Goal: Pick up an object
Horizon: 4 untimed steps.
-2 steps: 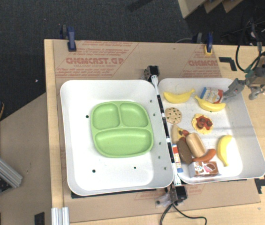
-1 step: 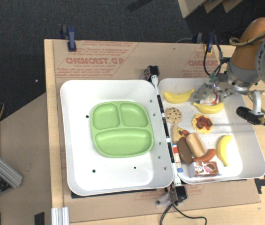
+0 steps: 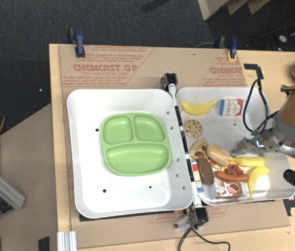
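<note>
No single object is fixed by the task, and the likely candidates are crowded into the right bin (image 3: 210, 94). A yellow piece (image 3: 251, 162) lies just beside the end effector (image 3: 247, 146), with a second yellow piece (image 3: 257, 181) nearer and a hot dog (image 3: 232, 174) touching or nearly touching both. A bun (image 3: 217, 153) and a dark brown piece (image 3: 205, 171) lie further left, and a printed card (image 3: 228, 189) is partly covered at the near edge.

The end effector is seen low over the middle of this bin, reached in from the right. Whether its fingers are open or closed cannot be told, as they are small and blurred against the white floor; nothing is seen between them.

The main risk is judged to come from the crowding. If the fingers are closed over the pile, two things may be caught at once, or a rounded piece may be squeezed out sideways and pushed against the bin wall. A smooth, curved yellow piece is likely to slip if it is taken off centre. The flat card could hardly be gripped at all.

Easier targets are set well apart at the far side: a banana (image 3: 199, 107), a small carton (image 3: 231, 106) and a cookie (image 3: 192, 127).

The left bin (image 3: 84, 140) bears a green tray (image 3: 135, 144). Both bins rest on the counter (image 3: 58, 114).
</note>
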Motion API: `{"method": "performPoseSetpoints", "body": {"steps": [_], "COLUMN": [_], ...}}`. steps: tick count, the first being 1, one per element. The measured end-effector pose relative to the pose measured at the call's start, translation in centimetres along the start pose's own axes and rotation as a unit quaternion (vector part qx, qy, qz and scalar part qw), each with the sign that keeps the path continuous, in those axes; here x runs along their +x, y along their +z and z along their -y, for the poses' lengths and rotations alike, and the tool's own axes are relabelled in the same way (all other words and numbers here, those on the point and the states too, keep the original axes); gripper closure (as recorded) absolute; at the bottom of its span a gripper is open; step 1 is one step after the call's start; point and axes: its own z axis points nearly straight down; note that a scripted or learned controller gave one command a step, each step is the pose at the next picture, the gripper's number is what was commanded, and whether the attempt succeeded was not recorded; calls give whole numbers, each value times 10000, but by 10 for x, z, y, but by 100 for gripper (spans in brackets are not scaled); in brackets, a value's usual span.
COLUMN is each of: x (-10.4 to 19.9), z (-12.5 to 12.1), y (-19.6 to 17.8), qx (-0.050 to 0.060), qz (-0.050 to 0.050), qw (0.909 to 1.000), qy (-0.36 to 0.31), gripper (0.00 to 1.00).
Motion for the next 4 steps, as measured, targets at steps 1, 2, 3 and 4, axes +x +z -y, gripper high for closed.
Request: {"method": "performPoseSetpoints", "body": {"steps": [1, 2, 3, 4], "x": [102, 26, 100, 120], "z": [-60, 36, -46, -121], "y": [-1, 0, -1, -1], "qx": [-76, -15, -74, -75], "qz": [-8, 11, 3, 9], "qw": [9999, 10000, 9999, 10000], "qy": [-92, 9, -84, -64], "gripper": [0, 0, 0, 0]}}
